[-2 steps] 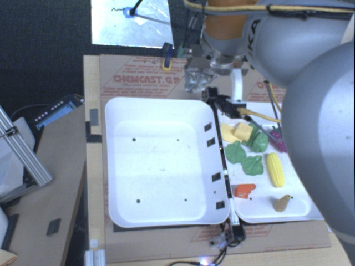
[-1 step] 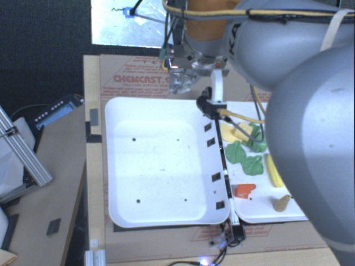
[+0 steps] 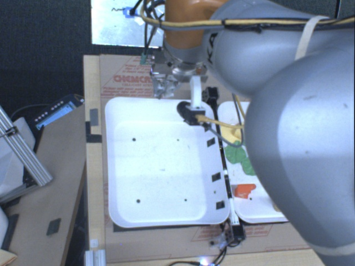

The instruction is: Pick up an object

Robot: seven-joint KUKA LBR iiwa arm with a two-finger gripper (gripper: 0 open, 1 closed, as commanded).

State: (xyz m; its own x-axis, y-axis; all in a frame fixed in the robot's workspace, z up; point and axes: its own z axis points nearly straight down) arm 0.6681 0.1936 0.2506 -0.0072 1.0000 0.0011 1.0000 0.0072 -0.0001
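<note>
My gripper [image 3: 162, 86] hangs over the far rim of the left white bin [image 3: 119, 148], under the orange band of the arm. Nothing shows beneath it but the bin's rim and the cardboard behind. A green object [image 3: 238, 156] and, nearer the front, a small orange object [image 3: 244, 190] lie in the right bin [image 3: 252, 214]. The grey arm covers most of that bin, hiding whatever else is in it.
A black-and-white fitting [image 3: 192, 108] with a yellow cable sits at the far end of the divider between the bins. Black clips [image 3: 216, 177] line that divider. An aluminium rail [image 3: 25, 159] and a blue-edged device [image 3: 55, 111] lie left of the bench.
</note>
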